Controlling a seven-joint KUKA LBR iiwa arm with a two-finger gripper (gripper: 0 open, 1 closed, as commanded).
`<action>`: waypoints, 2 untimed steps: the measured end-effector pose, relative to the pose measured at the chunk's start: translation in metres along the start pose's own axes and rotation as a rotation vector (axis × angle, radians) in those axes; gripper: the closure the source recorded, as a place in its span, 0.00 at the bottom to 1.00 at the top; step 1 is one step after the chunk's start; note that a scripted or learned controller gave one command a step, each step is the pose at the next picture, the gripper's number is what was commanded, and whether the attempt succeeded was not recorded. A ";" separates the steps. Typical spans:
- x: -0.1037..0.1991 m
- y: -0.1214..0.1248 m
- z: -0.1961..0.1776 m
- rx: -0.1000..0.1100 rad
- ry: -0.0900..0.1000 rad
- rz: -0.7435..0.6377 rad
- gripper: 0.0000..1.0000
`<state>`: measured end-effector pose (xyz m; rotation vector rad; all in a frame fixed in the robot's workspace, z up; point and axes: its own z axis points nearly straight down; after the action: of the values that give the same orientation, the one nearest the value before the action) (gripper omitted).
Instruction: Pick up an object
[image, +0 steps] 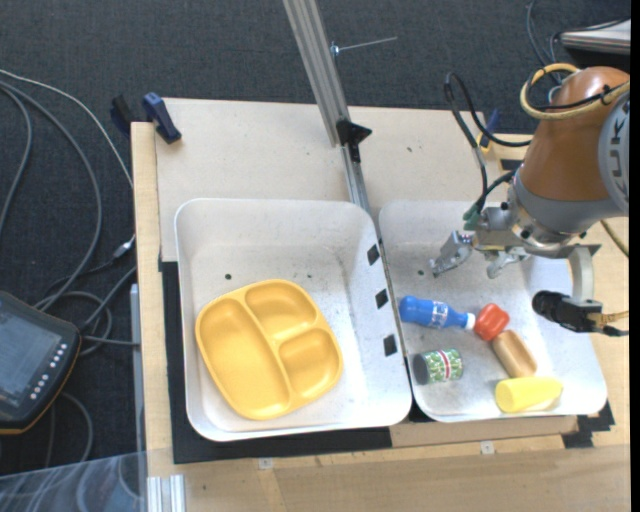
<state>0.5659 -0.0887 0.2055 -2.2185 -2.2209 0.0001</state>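
Hovering spread and empty, your gripper (478, 258) hangs above the blue bottle (434, 313). Descend off-centre and it rolls (round body).

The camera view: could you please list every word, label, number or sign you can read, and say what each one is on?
"UK": part of larger lettering on the arm, cut off at the frame edge.
Blue bottle: white label, print too small to read.
Small green can: patterned wrap, too blurred to read.
Nothing else carries readable text.
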 end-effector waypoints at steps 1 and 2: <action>0.000 0.000 0.000 -0.001 0.000 0.001 0.00; -0.004 -0.001 0.062 0.007 0.000 0.001 0.00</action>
<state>0.5644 -0.0930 0.1434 -2.2164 -2.2157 0.0074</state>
